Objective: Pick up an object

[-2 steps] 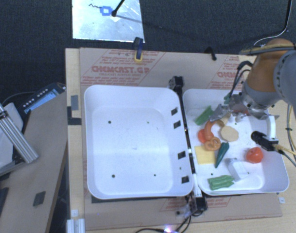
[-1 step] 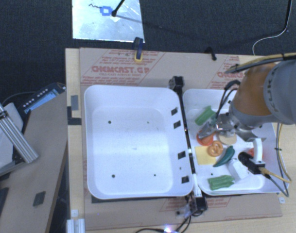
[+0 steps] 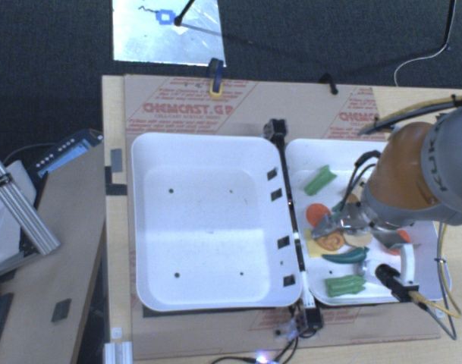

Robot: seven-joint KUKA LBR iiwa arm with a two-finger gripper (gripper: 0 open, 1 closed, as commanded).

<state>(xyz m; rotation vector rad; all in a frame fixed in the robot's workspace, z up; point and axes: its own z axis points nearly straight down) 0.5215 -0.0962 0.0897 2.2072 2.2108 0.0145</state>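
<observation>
Small toys – a green block (image 3: pixel 319 179), a red-orange piece (image 3: pixel 317 214) and a dark green pepper (image 3: pixel 346 255) – crowd the right bin (image 3: pixel 303 158), where the gripper (image 3: pixel 335 224) dips among them, its grip impossible to judge. The left bin (image 3: pixel 208 218) sits alongside on a cardboard-topped bench (image 3: pixel 185 105) over dark carpet (image 3: pixel 48 51).

Bench contents: 2 white bins, the left bin (image 3: pixel 208 218) at frame centre and the right bin (image 3: pixel 344 154) at frame right. The right bin contains 2 light green blocks (image 3: pixel 319 179) (image 3: pixel 344 284), 1 red piece (image 3: pixel 317 214), 1 orange piece (image 3: pixel 331 241) and 1 dark green curved piece (image 3: pixel 346 256).
</observation>
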